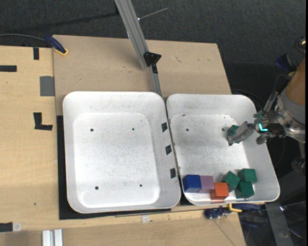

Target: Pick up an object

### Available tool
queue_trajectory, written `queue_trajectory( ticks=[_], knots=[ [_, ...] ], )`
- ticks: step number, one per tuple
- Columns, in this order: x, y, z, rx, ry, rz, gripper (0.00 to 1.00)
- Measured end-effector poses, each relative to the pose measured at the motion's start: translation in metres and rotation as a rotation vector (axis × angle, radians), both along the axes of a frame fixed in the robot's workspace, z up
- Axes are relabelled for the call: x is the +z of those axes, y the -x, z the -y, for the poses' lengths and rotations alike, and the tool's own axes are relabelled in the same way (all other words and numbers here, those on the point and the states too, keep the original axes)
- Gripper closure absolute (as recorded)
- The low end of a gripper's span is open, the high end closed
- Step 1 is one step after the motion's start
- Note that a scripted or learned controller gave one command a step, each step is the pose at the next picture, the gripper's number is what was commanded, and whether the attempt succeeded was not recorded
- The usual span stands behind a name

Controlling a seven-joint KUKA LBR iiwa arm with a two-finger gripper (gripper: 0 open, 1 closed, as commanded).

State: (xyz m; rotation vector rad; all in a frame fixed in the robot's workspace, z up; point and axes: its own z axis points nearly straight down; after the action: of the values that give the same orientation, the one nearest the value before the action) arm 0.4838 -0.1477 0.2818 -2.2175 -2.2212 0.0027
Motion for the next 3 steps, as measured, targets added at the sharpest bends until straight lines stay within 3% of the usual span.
queue_trajectory(
  ticks=[1, 3],
  knots=[
    [0.001, 0.000, 0.000, 0.001, 0.000, 0.002, 0.00],
    [-0.102, 0.000, 0.007, -0.001, 0.000, -0.003, 0.00]
  ],
)
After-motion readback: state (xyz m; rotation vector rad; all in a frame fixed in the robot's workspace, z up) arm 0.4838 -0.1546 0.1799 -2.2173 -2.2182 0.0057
